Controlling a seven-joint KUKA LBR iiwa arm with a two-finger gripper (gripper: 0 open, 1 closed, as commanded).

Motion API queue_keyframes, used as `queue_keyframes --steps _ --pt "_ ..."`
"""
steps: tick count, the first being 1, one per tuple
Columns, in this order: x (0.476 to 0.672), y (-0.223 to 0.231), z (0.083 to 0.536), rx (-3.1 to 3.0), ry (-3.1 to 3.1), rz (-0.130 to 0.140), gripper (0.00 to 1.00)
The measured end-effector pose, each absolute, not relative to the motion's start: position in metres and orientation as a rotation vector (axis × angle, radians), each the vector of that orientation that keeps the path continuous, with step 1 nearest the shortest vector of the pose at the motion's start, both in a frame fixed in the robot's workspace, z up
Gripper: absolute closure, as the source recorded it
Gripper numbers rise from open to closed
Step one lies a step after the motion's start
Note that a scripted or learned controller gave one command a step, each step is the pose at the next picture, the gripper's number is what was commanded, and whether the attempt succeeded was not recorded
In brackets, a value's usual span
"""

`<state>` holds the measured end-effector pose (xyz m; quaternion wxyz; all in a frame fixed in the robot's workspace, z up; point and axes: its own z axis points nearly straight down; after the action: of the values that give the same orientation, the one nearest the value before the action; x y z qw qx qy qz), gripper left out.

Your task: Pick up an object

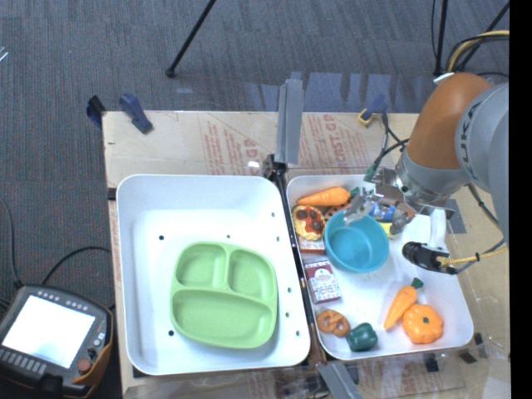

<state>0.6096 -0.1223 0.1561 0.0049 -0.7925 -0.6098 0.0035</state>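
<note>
We see the pincer (376, 208) low in the right bin (461, 306), over the far rim of the blue bowl (357, 244); whether it grips anything we cannot tell. A carrot (324, 197) lies by the bin's far edge, a second carrot (400, 303) and a small pumpkin (422, 323) near its right front corner. The left bin (141, 223) carries a green divided plate (224, 294).

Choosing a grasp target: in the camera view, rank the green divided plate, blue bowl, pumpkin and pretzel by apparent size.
1. green divided plate, largest by far
2. blue bowl
3. pumpkin
4. pretzel, smallest

All lie at similar depth in the bins, so the order looks reliable.
</note>
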Motion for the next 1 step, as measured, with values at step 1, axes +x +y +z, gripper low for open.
queue_keyframes --steps 1 --pt "0.6221 -0.1162 0.1167 -2.249 -2.197 -0.004 0.00"
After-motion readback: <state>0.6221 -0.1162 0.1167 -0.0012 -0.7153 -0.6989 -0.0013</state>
